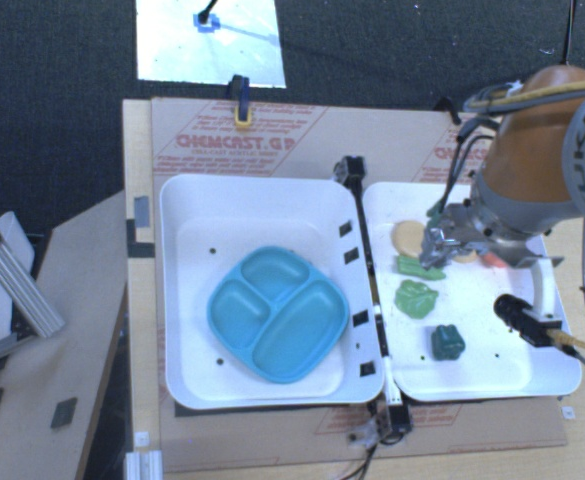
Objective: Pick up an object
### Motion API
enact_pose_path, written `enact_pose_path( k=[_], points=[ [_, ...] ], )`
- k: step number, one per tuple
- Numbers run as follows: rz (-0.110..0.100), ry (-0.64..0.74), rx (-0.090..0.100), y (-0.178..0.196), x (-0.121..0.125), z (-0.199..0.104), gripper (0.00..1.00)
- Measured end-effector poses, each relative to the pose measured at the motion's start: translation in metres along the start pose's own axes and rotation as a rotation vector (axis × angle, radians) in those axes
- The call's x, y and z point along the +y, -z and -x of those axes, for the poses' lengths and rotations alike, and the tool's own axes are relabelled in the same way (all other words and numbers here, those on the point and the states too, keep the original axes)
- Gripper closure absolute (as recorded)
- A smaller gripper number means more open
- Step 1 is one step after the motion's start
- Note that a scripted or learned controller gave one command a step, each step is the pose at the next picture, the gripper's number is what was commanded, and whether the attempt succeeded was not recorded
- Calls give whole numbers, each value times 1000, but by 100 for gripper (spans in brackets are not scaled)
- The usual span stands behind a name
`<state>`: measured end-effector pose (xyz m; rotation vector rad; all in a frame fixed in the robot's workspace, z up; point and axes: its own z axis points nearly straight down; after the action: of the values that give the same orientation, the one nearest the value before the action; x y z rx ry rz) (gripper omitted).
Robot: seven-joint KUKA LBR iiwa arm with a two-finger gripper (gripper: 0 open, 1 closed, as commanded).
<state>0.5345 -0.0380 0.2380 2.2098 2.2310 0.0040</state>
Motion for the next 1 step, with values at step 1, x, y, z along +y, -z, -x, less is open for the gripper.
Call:
enact_pose_path(
  k=[1],
  points=[
    [1, 0, 1, 7, 26, -51, 100]
  ],
)
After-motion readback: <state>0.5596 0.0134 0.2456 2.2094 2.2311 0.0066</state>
